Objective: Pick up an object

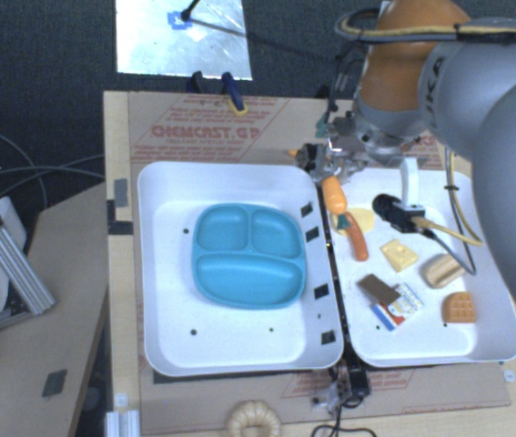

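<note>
Carrot [333, 194]: orange, stubby, lies in the far left corner of the right bin [494, 330], close against the wall shared with the left bin [162, 244], just on the near side of the tool [328, 160]. Hard to say whether touching the tool or merely beside it. Tool state: cannot tell, too blurred and shadowed to say released or clenched.

Step in hand, by judgement: the approach or the grasp itself, with the tool low over the far corner and nothing clearly lifted. Next move probably calls for centring over the carrot, closing along its narrow width and keeping clear of the bin wall, then rising straight up. Little room on the left side, so a slip against the wall seems the likely failure.

Outward from there, in the right bin:
- one reddish sausage [356, 240], just near of the carrot
- one yellow disc [364, 218] beside it
- one cheese wedge [399, 255]
- one bread roll [441, 269]
- one waffle [459, 308]
- one brown bar [378, 289]
- one striped packet [400, 303], touching the bar

In the left bin: one blue plate [247, 255], three compartments. Two bins in all on the desk [194, 126].
</note>
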Controlling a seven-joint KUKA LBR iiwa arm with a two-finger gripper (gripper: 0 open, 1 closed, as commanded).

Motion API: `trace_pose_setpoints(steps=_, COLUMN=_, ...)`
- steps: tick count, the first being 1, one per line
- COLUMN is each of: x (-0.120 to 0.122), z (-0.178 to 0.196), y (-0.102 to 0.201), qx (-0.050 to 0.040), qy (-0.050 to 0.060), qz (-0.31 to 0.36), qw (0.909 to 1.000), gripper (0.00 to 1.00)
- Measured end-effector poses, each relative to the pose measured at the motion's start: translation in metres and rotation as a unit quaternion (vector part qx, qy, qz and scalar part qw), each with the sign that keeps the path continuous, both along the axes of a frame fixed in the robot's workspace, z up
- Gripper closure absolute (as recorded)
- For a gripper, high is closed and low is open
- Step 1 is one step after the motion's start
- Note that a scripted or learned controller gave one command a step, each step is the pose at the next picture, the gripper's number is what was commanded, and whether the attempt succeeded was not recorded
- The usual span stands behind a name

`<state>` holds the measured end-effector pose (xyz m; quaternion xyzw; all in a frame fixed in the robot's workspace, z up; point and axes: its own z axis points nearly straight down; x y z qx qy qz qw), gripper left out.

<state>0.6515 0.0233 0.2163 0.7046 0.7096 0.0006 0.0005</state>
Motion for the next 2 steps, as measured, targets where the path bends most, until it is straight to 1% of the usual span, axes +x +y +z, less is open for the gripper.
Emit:
trace_pose_setpoints(steps=1, x=-0.003, z=0.001, y=-0.013, qx=-0.0002, qy=0.000, qz=-0.003, qw=1.0000, gripper=1.00)
trace_pose_setpoints(steps=2, x=0.005, z=0.018, y=-0.009, qx=0.0003, qy=0.000, qz=-0.001, qw=1.0000, gripper=1.00)
